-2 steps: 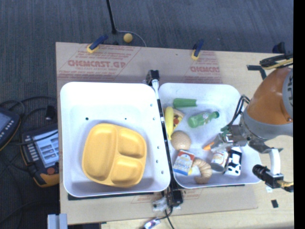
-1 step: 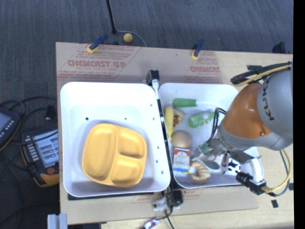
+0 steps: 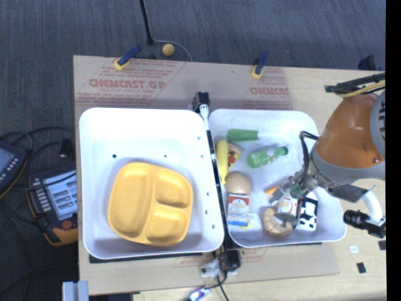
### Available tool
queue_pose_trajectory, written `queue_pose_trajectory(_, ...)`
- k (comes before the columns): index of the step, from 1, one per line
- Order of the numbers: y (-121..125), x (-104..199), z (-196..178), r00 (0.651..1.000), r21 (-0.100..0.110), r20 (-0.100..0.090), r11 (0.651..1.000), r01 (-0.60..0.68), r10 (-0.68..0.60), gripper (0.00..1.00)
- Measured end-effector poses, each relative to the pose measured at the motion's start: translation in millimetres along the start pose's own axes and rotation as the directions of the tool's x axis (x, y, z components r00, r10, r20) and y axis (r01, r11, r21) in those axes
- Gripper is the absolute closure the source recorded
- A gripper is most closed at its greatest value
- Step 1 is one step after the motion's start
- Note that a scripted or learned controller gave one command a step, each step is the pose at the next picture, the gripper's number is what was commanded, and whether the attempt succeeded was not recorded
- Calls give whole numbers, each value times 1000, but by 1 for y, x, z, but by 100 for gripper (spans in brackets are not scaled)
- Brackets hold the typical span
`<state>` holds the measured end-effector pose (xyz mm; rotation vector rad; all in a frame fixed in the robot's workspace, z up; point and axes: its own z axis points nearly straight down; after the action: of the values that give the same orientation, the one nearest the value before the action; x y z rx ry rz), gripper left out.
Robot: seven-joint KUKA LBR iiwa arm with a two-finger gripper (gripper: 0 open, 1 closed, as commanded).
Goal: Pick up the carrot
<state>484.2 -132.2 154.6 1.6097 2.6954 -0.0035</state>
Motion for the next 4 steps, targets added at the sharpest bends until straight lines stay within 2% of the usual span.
queue_pose_trajectory(1,0,1,1,1000,1,-2,1000,0,0,0)
queue_pose_trajectory(2,78,-35,64,998,-9,5,998,-65,65,0)
queue_pose_trajectory(3,2,-50,64,990,-9,11,990,140,-140,0)
queue_pose_trajectory(4,12,-92,64,940,-8,-18,940,-341,340,0)
